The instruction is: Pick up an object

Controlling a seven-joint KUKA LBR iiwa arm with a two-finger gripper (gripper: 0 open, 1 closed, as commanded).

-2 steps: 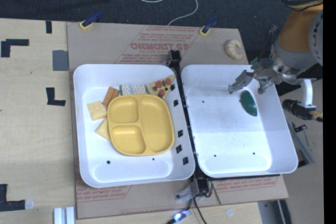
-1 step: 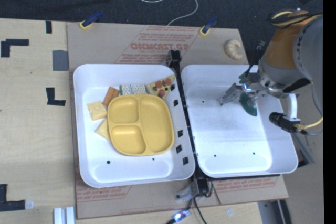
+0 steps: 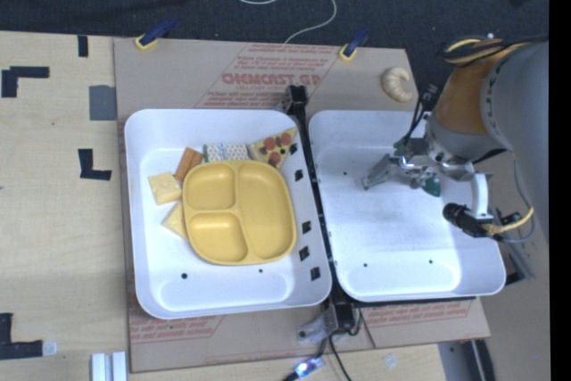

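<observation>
Yellow divided plate (image 3: 239, 211) sat in the left bin (image 3: 143, 192); stiff, light, slick, best pinched at its rim. Right of it, the jaws (image 3: 368, 182) hung over the right bin (image 3: 393, 272); their state I cannot tell.

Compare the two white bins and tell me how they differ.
The left bin holds a yellow divided plate with small flat pieces tucked around it; the right bin holds none of these. The gripper hangs over the right bin, not the left. Both are shallow, white and rounded.
</observation>
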